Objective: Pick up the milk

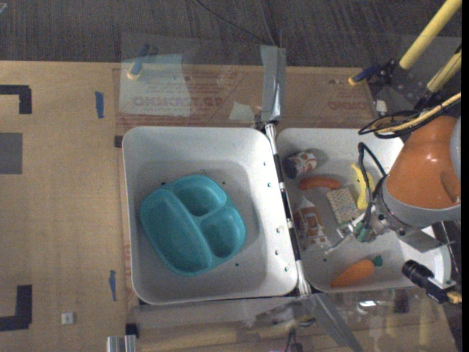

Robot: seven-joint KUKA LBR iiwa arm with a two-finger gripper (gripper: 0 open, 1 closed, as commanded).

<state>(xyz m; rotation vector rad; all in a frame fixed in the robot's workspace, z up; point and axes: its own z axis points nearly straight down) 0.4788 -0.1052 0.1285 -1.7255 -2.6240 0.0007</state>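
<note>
While poised over the right bin [322, 141], seen from the fixed overhead camera: grey arm with orange band reaching in from the right, gripper [360, 231] low among the scattered toy groceries. Impossible to tell how far open, or whether anything is caught, from this height. Milk carton [311, 227] lying flat near the bin's left wall, just left of the gripper and apparently apart from it. Around it, a can [300, 163], sausage [321, 184], banana [360, 185], cracker box [342, 204], carrot [355, 273]. Teal divided plate [192, 224] alone in the left bin [139, 152], likely a drop-off spot.
</note>
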